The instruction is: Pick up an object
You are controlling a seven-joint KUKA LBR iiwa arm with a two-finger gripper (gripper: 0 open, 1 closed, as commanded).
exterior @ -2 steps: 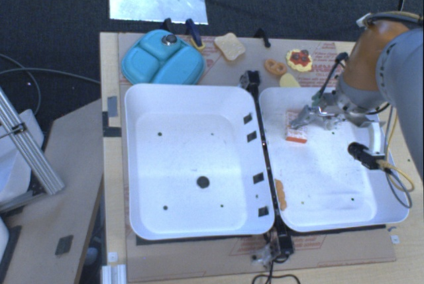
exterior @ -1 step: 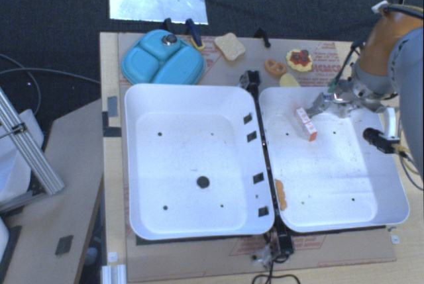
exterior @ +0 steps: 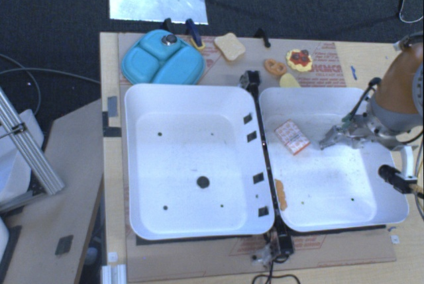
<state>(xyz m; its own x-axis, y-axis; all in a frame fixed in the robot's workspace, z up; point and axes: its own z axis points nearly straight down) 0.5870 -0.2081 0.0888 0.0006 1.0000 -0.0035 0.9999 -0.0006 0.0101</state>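
White right bin (exterior: pixel 371 210) holds a small box (exterior: pixel 291 137) near the open, empty hand (exterior: pixel 329 141)

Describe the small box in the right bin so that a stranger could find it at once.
Start at the right bin, the one under the gripper. In its upper left part, near the divider, lies a small box, flat and tilted. Its pink-and-white checked face distinguishes it from the orange piece lower down.

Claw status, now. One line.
Claw: over the right bin, just right of the small patterned packet; nothing seen held, open or shut cannot be told.
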